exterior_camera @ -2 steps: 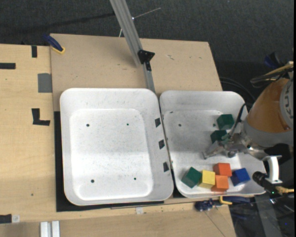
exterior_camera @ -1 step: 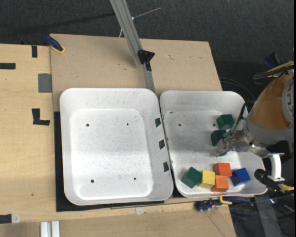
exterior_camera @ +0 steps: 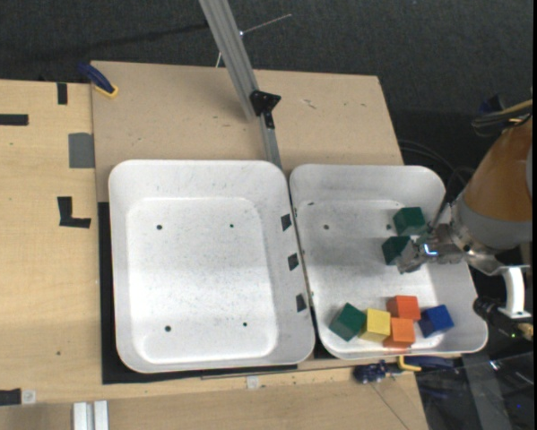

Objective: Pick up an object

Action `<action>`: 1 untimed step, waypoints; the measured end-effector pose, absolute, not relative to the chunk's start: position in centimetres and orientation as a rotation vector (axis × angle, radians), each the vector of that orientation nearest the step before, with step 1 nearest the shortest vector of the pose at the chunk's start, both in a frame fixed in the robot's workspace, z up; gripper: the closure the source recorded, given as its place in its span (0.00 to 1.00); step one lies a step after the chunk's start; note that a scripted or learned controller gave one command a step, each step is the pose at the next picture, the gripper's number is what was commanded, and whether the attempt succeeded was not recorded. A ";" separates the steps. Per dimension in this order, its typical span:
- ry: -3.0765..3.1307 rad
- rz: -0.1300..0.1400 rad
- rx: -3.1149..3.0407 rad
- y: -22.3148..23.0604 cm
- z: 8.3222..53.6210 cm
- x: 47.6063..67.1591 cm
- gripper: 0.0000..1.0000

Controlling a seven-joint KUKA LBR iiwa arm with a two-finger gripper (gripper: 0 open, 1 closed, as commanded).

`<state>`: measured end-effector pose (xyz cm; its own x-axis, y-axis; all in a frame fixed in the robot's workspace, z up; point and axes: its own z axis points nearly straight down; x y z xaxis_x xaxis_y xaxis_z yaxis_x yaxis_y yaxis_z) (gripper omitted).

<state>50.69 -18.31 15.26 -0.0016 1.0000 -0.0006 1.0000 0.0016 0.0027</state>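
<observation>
Blocks sit only in the right white plastic bin [exterior_camera: 429,182], where the grey arm with its orange band [exterior_camera: 501,182] reaches in from the right edge. The gripper [exterior_camera: 418,251] hovers low at two dark green cubes — one [exterior_camera: 410,219] just behind it, the other [exterior_camera: 395,249] touching or nearly touching its tip. Whether it is wide, narrow or clamped on anything I cannot tell from here; the metal end blurs into the green block.

Near the front wall lies a tight cluster: a green cube [exterior_camera: 347,321], a yellow cube [exterior_camera: 377,322], two orange cubes [exterior_camera: 402,319] and a blue cube [exterior_camera: 437,319]. The left white bin [exterior_camera: 125,240] rests beside it on the wooden tabletop [exterior_camera: 322,115].

These cubes look small, stiff and light — probably smooth-faced, so they could slide. Squeezing two opposite flat faces of the nearer green cube seems safest, since it has free space around it.
</observation>
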 end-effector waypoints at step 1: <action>2.220 0.003 2.217 -18.3 21.3 50.2 1.00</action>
